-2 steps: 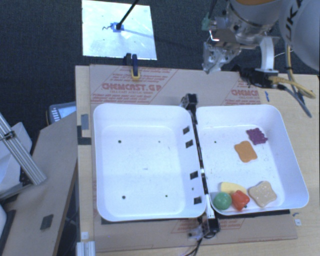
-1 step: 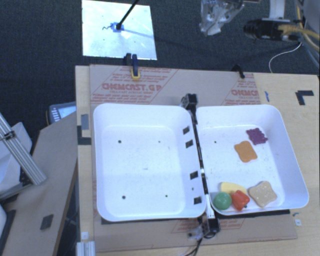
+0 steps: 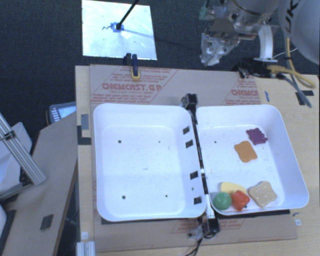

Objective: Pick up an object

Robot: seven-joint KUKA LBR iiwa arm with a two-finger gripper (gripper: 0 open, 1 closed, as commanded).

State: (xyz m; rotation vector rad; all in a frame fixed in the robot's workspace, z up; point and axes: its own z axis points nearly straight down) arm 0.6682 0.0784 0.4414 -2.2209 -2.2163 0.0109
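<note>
Two white bins (image 3: 142, 112); one purple piece (image 3: 256, 135), orange slice (image 3: 245, 151), yellow wedge (image 3: 232, 187), green ball (image 3: 222, 201), red pepper (image 3: 240, 200), toast (image 3: 262, 193).

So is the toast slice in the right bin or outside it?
In. The toast slice lies flat inside the right bin, at its near corner beside the red pepper.

Arm (image 3: 260, 15) cut off by the top edge, upper body out of frame. Gripper (image 3: 216, 47) blurred, finger spacing impossible to tell. Yellow piece (image 3: 231, 187) partly hidden behind green ball (image 3: 222, 200) and red piece (image 3: 240, 199). Purple item (image 3: 256, 135) too small to identify. Grey device (image 3: 62, 112) left of the surface (image 3: 150, 80) half hidden by its edge. Metal rail (image 3: 20, 152) cropped at the left edge.
</note>
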